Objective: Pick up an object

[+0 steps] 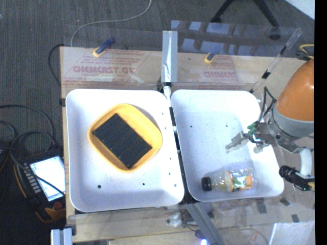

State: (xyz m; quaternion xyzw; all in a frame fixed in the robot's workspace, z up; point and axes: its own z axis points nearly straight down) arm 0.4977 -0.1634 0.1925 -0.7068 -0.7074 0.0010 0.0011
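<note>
White bins side by side. Bottle [228,180] lying flat along near edge of right bin [214,111]. Yellow dish [125,137] with dark slab mid left bin [82,188]. Gripper [236,142] over right bin's right side, fingers spread, holding nothing. Looks like approach step. Next probably: shift toward near edge, drop, close on bottle.

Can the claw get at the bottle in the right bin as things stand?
Probably yes. The bottle lies on its side near the right bin's front wall, with nothing on top of it. The claw hangs over the same bin, farther back, with bare floor between them.
</note>
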